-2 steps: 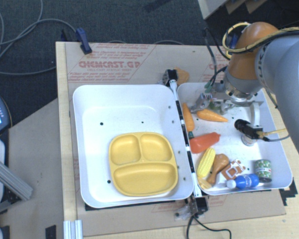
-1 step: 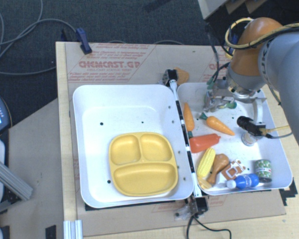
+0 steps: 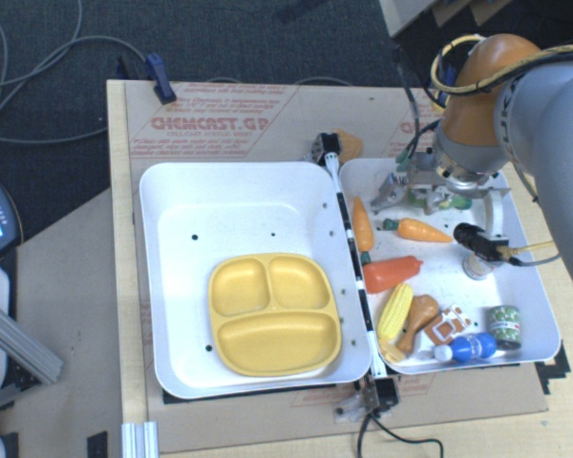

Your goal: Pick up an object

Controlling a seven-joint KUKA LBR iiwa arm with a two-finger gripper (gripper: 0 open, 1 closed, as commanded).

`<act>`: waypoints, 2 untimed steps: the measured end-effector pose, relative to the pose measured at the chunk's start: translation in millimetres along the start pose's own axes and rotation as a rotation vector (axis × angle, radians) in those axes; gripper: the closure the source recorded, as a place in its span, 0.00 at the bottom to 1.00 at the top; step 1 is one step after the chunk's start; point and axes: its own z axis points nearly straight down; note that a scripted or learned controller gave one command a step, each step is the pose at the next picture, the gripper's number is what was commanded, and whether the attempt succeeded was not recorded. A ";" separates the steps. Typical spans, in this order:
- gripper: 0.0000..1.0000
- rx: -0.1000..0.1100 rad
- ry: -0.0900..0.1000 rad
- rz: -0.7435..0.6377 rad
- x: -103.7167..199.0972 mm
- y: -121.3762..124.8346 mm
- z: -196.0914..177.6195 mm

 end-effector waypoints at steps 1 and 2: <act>0.00 -0.008 -0.003 0.000 -33.0 -53.8 16.3; 0.00 0.007 -0.005 -0.002 -5.9 0.2 16.8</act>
